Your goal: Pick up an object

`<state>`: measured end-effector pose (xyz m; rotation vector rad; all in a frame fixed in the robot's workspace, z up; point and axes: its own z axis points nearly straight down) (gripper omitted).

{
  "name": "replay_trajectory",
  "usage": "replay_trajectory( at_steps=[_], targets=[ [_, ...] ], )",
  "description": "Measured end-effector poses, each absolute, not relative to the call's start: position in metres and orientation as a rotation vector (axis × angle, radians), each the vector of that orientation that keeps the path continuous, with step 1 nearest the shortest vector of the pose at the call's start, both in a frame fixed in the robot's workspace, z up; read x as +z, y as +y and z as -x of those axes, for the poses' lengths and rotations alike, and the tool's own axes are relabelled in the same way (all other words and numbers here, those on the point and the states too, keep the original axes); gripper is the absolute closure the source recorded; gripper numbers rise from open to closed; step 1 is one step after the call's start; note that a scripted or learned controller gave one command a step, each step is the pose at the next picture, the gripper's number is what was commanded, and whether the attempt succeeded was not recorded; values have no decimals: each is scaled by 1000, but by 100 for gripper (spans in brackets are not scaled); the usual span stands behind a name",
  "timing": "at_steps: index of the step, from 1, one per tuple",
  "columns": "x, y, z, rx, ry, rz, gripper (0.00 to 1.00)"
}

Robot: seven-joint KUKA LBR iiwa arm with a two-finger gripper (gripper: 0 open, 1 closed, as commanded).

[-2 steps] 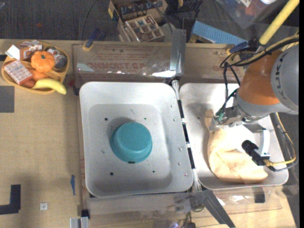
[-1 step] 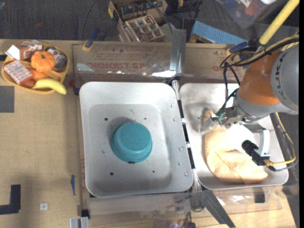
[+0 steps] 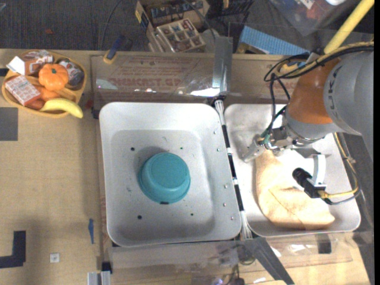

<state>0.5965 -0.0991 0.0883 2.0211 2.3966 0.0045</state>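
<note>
A teal bowl lies upside down in the middle of the left bin. A tan cloth lies flat in the right bin (it covers most of the floor there). The gripper hangs low over the right bin, near its upper left part, just beside the cloth edge. Whether its claw is apart or together, I cannot tell.
</note>
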Motion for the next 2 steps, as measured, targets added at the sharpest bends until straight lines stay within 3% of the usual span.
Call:
replay_trajectory(
  at_steps=[1,2],
  targets=[
    [100,-100,-598,11,2392,-2021,100],
    [186,-43,-642,2,2642,-1689,100]
  ],
)
